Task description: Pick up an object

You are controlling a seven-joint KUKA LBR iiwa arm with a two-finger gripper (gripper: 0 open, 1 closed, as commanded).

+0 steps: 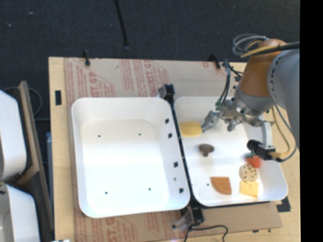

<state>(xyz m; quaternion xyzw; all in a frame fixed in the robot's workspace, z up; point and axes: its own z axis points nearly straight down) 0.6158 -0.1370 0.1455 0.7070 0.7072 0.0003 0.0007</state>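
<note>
White plastic makes up the two shallow bins set side by side on the bench (101, 77), and all the loose things are gathered in the right bin (202, 105). A yellow rounded piece (191, 129) is seen near that bin's left wall, a small brown piece (205, 148) lies toward the middle, and an orange-brown wedge (221, 185), a speckled round biscuit (248, 173), a pale yellow block (249, 188) and a small red piece (254, 161) are grouped near the front right corner. The left bin (126, 155) is not reached by the arm (262, 79), which is stretched in from the right over the right bin. The gripper (220, 120) is held above the bin's back part, just beside the yellow rounded piece, with its two fingers spread apart and nothing seen between them. No thing is lifted, and each one is judged to rest on the bin floor. The task is therefore taken to be at its early stage: an approach has been made, but a grasp is not yet done. What is left, by this reading, is the descent onto a chosen thing, most likely the yellow rounded piece, the closing on it, and the lift clear of the bin.
</note>
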